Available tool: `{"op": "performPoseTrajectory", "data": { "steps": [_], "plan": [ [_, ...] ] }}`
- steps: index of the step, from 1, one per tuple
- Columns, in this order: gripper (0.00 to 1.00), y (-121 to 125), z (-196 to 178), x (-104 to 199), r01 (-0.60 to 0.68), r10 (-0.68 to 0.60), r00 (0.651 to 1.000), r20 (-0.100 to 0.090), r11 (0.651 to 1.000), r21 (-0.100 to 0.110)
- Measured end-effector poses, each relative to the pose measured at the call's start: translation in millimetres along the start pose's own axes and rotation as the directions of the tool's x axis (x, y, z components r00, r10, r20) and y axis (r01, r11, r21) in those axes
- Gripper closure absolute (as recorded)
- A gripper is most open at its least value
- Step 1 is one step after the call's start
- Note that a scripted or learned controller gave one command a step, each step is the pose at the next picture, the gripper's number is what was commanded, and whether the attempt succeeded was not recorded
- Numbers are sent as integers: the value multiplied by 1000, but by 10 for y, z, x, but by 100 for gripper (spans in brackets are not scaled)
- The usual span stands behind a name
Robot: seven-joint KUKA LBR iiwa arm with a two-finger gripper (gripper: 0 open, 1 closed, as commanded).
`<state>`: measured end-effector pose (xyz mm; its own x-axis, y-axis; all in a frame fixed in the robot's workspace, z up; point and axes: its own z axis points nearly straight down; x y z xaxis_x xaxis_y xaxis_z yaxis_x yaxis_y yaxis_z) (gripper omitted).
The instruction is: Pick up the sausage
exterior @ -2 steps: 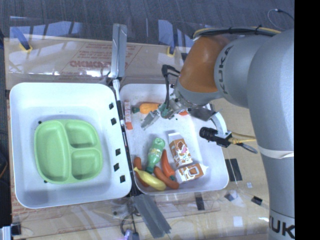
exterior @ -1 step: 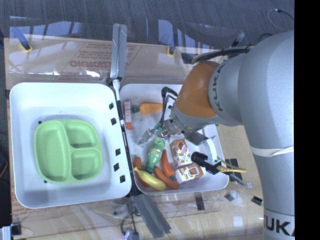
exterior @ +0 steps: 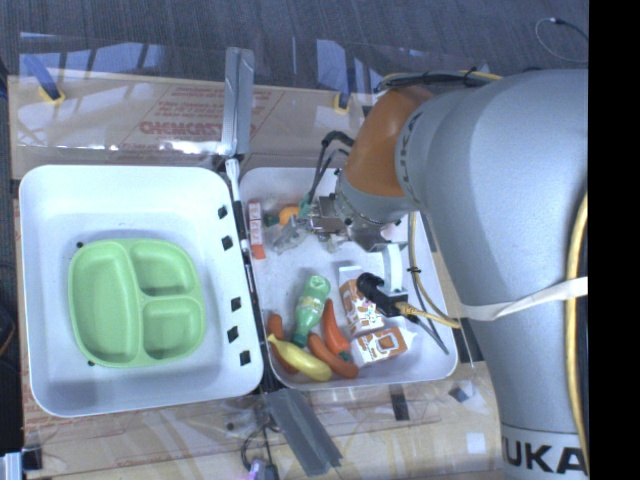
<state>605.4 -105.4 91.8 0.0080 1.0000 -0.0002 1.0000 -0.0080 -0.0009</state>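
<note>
Looking down on the right bin (exterior: 440,363), the sausage (exterior: 333,330) lies in the lower part of it, a red-orange piece among the other toy food. It lies just beside the green bottle (exterior: 309,308), and the yellow banana (exterior: 298,358) is near its lower end. Its long axis runs nearly up and down in the frame, a little slanted. The gripper (exterior: 300,226) is in the upper left part of the same bin, so the sausage lies below it and slightly to the right, toward the bottom of the frame. How far the jaws are open I cannot tell, and nothing is seen held in them. The left bin (exterior: 40,268) carries a green tray (exterior: 135,301).
</note>
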Motion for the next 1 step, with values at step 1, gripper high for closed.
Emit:
{"op": "performPoseTrajectory", "data": {
  "steps": [1],
  "plan": [
    [0, 483, 17, -32, -297, 297, 955, 2, 955, 15]
  ]
}}
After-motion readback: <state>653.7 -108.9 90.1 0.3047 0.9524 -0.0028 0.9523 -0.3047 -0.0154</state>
